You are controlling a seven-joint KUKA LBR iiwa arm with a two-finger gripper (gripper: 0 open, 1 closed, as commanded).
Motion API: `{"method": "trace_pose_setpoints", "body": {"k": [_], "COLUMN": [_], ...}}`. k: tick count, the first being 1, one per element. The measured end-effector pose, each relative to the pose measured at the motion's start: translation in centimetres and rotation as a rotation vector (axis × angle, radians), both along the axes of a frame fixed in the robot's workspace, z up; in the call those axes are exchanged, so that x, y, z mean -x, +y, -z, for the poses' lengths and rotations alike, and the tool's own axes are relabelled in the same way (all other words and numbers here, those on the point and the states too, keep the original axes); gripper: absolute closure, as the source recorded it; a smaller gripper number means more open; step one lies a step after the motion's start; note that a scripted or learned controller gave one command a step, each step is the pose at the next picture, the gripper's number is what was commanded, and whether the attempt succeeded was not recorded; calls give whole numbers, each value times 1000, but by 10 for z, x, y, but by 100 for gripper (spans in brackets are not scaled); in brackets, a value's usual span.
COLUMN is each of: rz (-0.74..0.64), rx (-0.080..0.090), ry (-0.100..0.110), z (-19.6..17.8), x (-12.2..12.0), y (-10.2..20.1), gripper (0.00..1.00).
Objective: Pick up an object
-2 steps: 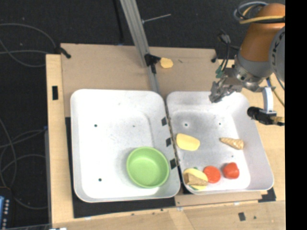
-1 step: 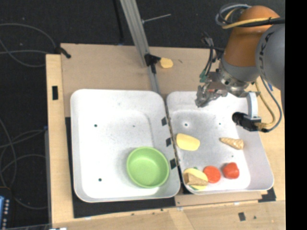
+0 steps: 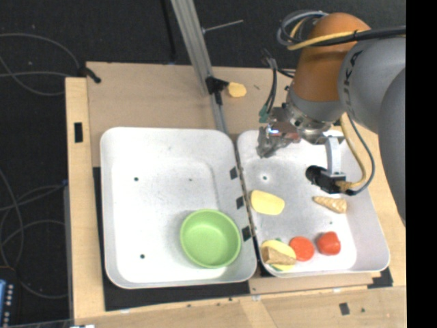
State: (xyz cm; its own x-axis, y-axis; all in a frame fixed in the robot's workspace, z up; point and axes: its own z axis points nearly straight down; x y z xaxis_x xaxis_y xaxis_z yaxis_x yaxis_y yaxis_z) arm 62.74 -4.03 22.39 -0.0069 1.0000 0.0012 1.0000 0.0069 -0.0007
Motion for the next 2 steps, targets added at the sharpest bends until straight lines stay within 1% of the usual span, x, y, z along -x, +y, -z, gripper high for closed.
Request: {"method": "trace_pose_setpoints", "body": {"k": [1, 2], "rz": [-2, -2], "rx": [-2, -2], "ry": [-2, 0], "z": [-12, -24], "x": [7, 24], "y": [54, 108], "gripper": [100, 100]}}
